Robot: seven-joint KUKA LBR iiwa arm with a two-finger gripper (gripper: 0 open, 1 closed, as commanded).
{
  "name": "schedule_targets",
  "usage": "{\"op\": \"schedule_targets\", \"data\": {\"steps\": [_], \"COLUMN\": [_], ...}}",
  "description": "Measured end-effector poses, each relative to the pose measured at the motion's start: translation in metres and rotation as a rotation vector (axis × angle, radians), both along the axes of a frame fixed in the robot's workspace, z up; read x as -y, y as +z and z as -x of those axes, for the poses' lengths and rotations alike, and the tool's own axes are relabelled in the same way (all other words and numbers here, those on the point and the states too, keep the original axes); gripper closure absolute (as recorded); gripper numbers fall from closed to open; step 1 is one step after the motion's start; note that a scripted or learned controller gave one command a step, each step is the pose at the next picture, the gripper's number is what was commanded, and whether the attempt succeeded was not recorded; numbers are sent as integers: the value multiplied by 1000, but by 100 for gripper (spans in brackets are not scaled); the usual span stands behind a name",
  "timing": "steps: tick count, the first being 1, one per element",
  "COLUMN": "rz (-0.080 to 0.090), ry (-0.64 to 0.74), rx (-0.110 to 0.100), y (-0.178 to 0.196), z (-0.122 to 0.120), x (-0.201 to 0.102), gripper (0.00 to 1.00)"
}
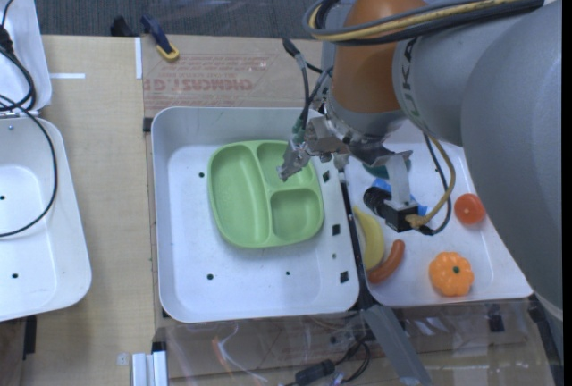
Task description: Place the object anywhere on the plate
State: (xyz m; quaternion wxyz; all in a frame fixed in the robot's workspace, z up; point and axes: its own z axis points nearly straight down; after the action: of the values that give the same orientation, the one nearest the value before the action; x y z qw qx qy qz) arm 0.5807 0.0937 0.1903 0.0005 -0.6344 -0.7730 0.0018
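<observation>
A green plate [259,197] with three compartments lies in the left white bin [179,232]. My gripper [293,161] hangs over the plate's far right rim, above the small upper compartment. I see no object on the plate. In the right bin [496,272], a yellow banana [369,234], a red-brown sausage [386,261], an orange pumpkin [450,274] and a small orange-red fruit [469,209] lie apart from the gripper.
The grey arm with its orange band [375,62] covers much of the right bin's far side. A black and yellow part [398,214] hangs by cable near the banana. A white basin [36,223] with a black cable stands at the left.
</observation>
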Motion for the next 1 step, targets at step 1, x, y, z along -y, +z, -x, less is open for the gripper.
{"op": "schedule_targets", "data": {"steps": [1], "rz": [2], "ry": [-335], "rx": [1], "y": [0], "z": [-41], "x": [9], "gripper": [0]}}
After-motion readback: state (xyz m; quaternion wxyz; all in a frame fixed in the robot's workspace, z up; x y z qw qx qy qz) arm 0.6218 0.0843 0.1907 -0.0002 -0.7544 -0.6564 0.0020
